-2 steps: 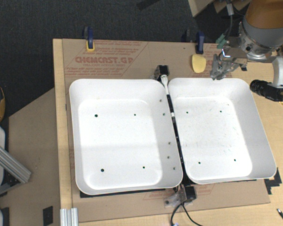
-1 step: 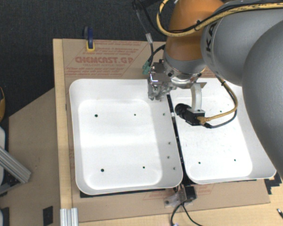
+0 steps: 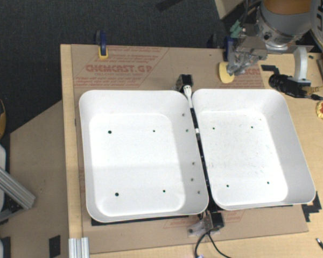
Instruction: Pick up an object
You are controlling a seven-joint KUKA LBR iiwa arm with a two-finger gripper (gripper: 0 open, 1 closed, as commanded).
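A small pale yellow object (image 3: 225,73) hangs at the tips of my gripper (image 3: 234,69), beyond the far left corner of the right bin (image 3: 290,144). The fingers (image 3: 238,63) are closed on the object's upper right side, and most of it sticks out below and to their left. The grey arm with its orange band comes in from the top right corner, raised well above the bench. The left bin (image 3: 91,155) lies to the left, far from the gripper.
Both white bins rest on a cardboard sheet (image 3: 134,69). A black clip (image 3: 184,83) sits on the seam between the bins at the far side. A blue and yellow clamp (image 3: 102,44) stands at the back left. Black hardware (image 3: 285,84) lies at the back right.
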